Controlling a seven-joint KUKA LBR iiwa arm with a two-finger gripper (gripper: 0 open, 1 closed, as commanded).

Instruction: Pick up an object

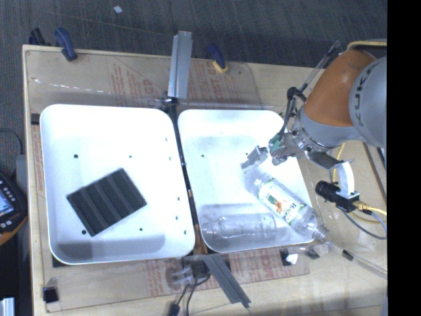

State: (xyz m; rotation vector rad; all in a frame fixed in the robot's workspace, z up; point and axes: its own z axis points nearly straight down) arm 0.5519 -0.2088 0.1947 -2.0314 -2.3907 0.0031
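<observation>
My gripper [256,158] hangs low over the right bin [217,120], near its right side. Just below and right of it lies a clear plastic bottle with a green and orange label [284,204], slanting toward the bin's front right corner. Its upper end is close to the gripper tip, and I cannot tell whether they touch. A second clear bottle [238,228] lies on its side along the front wall of the same bin. A black ribbed rectangular pad [106,201] rests flat in the left bin [99,120].
A grey divider bar [179,64] runs between the bins at the back. Blue clamps [66,43] hold the bench's far edge. The arm's orange band [335,91] looms over the right bin's right rim.
</observation>
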